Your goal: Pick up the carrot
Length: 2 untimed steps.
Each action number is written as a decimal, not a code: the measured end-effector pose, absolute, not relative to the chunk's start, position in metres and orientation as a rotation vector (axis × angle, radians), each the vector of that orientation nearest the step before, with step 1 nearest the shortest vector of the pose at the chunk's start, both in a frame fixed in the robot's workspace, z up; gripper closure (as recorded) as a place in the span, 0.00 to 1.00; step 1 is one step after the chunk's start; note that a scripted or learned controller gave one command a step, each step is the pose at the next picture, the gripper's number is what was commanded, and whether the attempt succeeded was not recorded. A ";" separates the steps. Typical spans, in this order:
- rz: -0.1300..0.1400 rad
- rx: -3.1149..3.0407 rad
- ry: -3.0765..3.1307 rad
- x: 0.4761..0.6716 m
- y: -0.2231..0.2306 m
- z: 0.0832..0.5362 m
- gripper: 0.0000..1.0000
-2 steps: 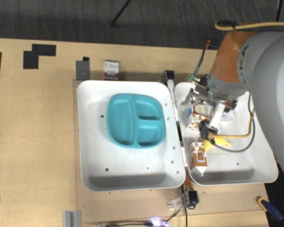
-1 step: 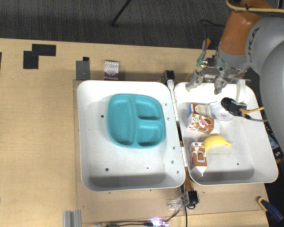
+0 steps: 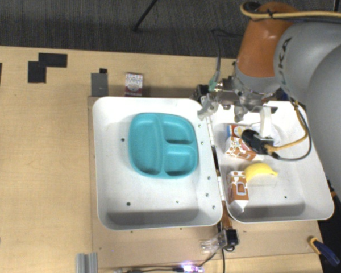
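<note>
An orange and white item (image 3: 236, 145), which I take for the carrot, lies in the right bin (image 3: 307, 205) close to its left wall. My gripper (image 3: 252, 120) hangs just above and behind it, over the back of that bin. Its two fingers (image 3: 266, 123) stand apart with nothing between them. A black cable end (image 3: 256, 140) on a yellow lead partly covers the orange item's right side.
A yellow fruit (image 3: 260, 172) and a second orange and white piece (image 3: 238, 186) lie nearer the front of the right bin. The left bin (image 3: 105, 169) holds a teal divided plate (image 3: 162, 144). A small box (image 3: 134, 83) stands behind the left bin.
</note>
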<state>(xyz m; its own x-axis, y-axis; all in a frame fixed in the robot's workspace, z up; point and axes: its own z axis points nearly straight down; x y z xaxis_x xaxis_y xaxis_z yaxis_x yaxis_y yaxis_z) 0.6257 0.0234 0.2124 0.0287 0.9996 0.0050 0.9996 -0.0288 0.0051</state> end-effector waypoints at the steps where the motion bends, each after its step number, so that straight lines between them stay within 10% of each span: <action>1: -0.002 2.661 1.676 0.599 0.051 0.184 0.00; 2: -0.001 2.699 1.605 0.573 0.000 0.185 0.00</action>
<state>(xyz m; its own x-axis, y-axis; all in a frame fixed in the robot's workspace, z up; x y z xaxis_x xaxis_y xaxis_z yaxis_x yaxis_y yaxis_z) 0.5727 0.0001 0.1850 0.4774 0.8787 -0.0010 0.8787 -0.4774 0.0005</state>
